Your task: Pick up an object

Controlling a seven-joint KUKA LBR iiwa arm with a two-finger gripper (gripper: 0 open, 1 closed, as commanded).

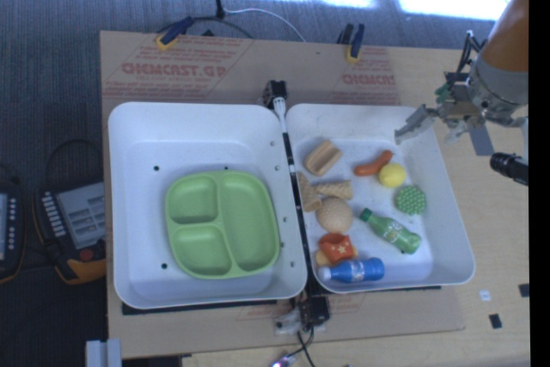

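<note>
Gripper (423,119) sits at upper right of frame, over the far right corner of the right bin (454,211), above the contents and touching none. Jaw state: cannot tell, the head is seen at a slant and blurred. Nothing visible in its grasp.

Candidate objects all lie in the right bin, centre-right of frame: hot dog bun (322,157), carrot (373,164) touching yellow ball (392,176), green bumpy ball (411,200), green bottle (391,230), blue bottle (353,272), red pepper (335,247), tan round roll (334,215), waffle pieces (320,190). Left bin holds a green divided plate (222,223).

Risks, as judged:
- items crowded, so a descent may land on two at once and squeeze neither
- balls and bottles are round and smooth, likely to roll or slip out
- carrot and yellow ball lie near the bin wall, collision possible
</note>
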